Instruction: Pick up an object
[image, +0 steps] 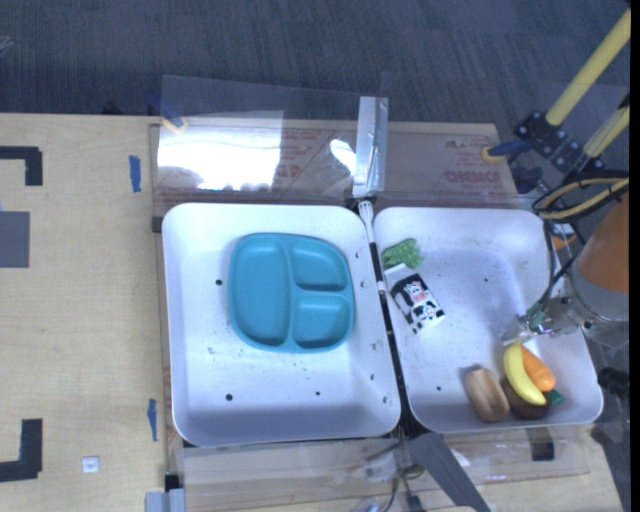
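At the right bin's (470, 250) right edge you see the gripper (543, 322); its state cannot be told. Just below lie banana (519, 373), carrot (539, 370) and bread (486, 392). Left bin (200, 330) holds a blue tray (292, 291).

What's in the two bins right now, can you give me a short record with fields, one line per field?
left bin: holds a blue divided plate
right bin: holds five small items
near the divider: green toy, black and white carton
near corner: brown bread roll, banana, carrot, bunched together
gripper: at the right bin's right side, just above the banana
gripper fingers: cannot tell
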